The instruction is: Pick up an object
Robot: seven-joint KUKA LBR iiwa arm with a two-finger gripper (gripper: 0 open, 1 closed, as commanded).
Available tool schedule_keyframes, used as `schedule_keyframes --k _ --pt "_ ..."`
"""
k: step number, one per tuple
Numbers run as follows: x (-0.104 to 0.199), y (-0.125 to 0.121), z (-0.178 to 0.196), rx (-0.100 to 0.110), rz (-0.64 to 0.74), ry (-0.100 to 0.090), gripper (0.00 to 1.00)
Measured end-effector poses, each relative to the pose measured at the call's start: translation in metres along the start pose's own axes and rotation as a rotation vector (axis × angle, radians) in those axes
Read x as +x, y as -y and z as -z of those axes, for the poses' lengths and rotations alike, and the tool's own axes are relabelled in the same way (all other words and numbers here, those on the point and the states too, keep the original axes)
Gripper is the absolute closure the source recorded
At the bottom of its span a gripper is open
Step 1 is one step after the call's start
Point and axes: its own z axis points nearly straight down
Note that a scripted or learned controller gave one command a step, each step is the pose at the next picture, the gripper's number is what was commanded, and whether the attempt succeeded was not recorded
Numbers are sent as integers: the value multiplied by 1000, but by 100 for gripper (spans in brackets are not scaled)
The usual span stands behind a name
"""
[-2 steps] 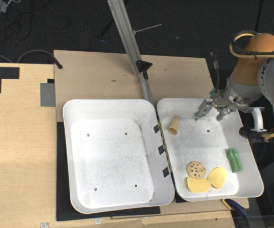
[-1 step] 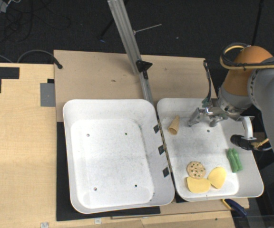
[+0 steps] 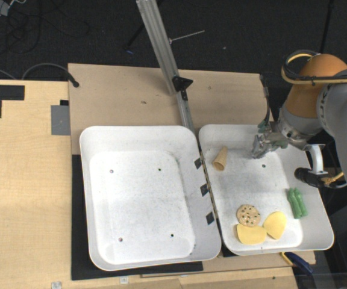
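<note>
Pincer (image 3: 259, 150) low over right bin (image 3: 318, 236), at its 12 o'clock; cannot tell if open or shut. Cone (image 3: 220, 158) at 10. Cookie (image 3: 248, 214), two yellow bits (image 3: 264, 229) at 6. Green stick (image 3: 296, 203) at 4.

One fixed camera looks down at a slant from above the bench (image 3: 35, 179), taking in both white bins (image 3: 101, 143) whole, from moderate height.
</note>
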Motion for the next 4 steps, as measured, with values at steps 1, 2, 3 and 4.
schedule_keyframes --k 1,2,3,4 --pt "-2 1 43 -5 -6 0 100" --pt "3 9 98 -6 -4 0 100" --pt "-4 1 157 -8 -3 1 100" --pt "-4 0 180 -4 -3 0 100"
